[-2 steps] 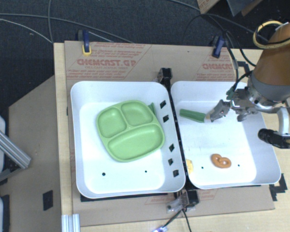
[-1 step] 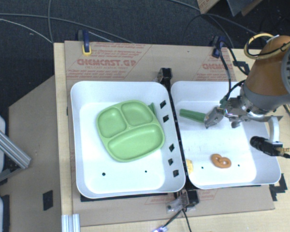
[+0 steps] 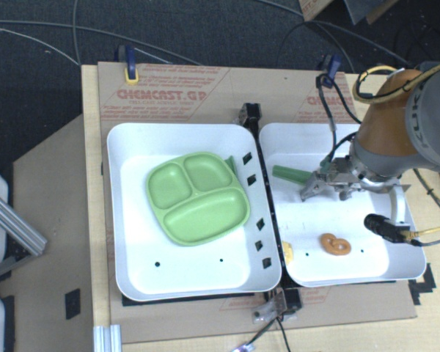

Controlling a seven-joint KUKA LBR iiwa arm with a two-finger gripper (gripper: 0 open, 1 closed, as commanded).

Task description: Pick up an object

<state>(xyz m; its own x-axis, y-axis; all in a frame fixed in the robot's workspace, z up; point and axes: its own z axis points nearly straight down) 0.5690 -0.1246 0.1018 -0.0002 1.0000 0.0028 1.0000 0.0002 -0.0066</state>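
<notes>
Camera view: the arm point(image 3: 396, 116) reaches in from 3 o'clock and hangs over the right bin point(image 3: 308, 141), with the hand point(image 3: 313, 188) low near the bin's middle, pointing toward 9 o'clock. Whether the hand is open or closed cannot be told from this slant; nothing is visibly between its tips. The green stick-like piece point(image 3: 289, 174) lies just at 10 o'clock of the hand, close to or touching it, so it is probably the target: the wrist is dropped and lined up along its length for a side-on grab. The orange ring-shaped object point(image 3: 336, 245) sits at 5 o'clock of the hand, well apart, near the bin's front wall, likely left alone for now. A small yellow bit point(image 3: 287, 252) rests at the bin's 7 o'clock corner against the divider. The left bin point(image 3: 132, 196) holds a green divided tray point(image 3: 198, 199), flat and centred, too wide for a pinch, which would explain working the right bin. Both bins sit on the desk point(image 3: 169, 86), clamped at the back edge.
</notes>
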